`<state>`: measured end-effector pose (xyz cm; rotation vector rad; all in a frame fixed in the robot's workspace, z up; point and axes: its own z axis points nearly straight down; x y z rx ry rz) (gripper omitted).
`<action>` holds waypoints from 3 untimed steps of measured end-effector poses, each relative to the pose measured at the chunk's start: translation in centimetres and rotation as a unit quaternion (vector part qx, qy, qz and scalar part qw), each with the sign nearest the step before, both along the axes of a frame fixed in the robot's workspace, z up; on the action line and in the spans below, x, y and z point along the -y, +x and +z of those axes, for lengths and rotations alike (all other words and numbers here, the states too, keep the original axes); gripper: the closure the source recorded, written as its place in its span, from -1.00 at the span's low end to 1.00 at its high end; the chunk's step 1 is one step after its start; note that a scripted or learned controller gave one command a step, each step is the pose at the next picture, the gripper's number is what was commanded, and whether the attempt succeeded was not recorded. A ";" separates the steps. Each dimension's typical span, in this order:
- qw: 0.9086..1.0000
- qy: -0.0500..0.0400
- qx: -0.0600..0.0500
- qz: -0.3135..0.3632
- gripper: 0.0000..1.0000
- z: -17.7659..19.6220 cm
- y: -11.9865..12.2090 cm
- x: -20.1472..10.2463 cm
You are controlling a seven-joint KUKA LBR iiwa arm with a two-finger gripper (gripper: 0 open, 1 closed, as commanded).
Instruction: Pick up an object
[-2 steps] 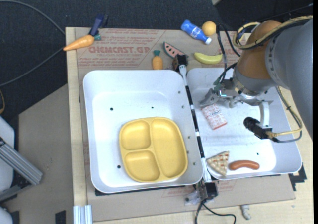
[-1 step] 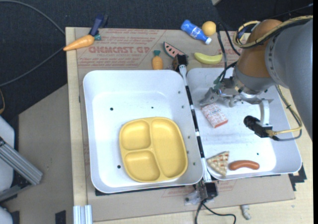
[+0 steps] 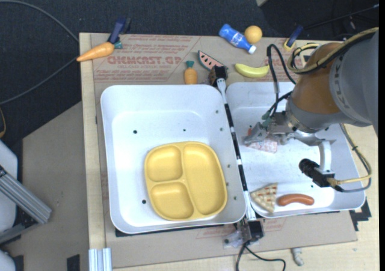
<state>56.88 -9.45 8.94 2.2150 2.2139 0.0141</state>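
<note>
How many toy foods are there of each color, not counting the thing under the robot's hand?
Orange: 4, carrot, small carrot, orange, sausage
Yellow: 1, banana
Red: 1, watermelon slice
Tan: 1, pizza slice
Total: 7

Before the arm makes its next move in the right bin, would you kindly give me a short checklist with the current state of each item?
1. Gripper is over the right bin: ok.
2. Gripper is at a target, the pinkish object just beside it: ok.
3. Object seen between the fingers: cannot tell.
4. Other candidates, the pizza slice and the sausage, lie apart from the gripper at the bin's near edge: ok.
5. Yellow divided plate sits in the left bin, out of the arm's way: ok.
</note>
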 end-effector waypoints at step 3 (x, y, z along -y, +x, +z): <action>1.000 0.000 -0.007 0.001 1.00 0.5 5.8 -0.1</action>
